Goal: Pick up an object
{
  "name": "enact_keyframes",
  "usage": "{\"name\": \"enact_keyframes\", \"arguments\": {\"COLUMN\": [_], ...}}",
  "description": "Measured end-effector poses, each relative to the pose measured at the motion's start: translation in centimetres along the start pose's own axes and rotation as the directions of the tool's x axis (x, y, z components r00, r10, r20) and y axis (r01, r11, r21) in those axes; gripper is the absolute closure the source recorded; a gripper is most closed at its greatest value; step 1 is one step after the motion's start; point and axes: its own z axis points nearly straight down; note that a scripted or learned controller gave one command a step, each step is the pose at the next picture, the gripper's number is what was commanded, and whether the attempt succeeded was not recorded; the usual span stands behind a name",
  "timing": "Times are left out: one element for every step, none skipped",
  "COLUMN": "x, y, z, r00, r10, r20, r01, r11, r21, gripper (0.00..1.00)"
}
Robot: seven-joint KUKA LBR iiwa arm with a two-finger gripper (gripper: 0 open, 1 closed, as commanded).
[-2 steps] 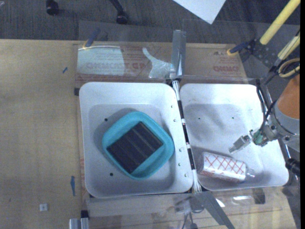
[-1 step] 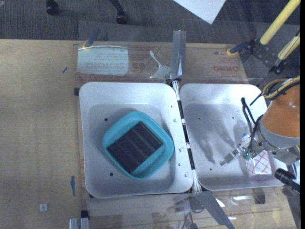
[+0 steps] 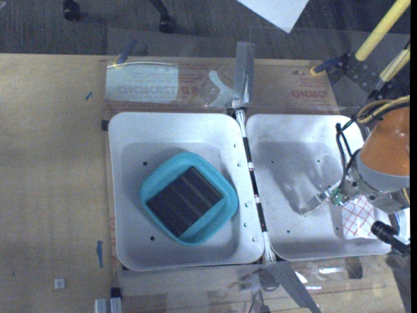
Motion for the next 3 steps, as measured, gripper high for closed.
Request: {"name": "enact_keyframes", "arguments": {"x": [-0.2,-0.8,-1.5], "y": [-0.2,1.1,2.4], "z": [0.4,0.4,0.6], "r00": [0.997,0.960,0.969], "r10": [0.080,0.277,0.244], "r20": [-0.012,-0.035,-0.037], "r01": [-0.080,-0.277,-0.244], "r11": [0.997,0.961,0.970], "r21": [-0.011,-0.005,0.002], "gripper": [0.00,0.00,0.00]}}
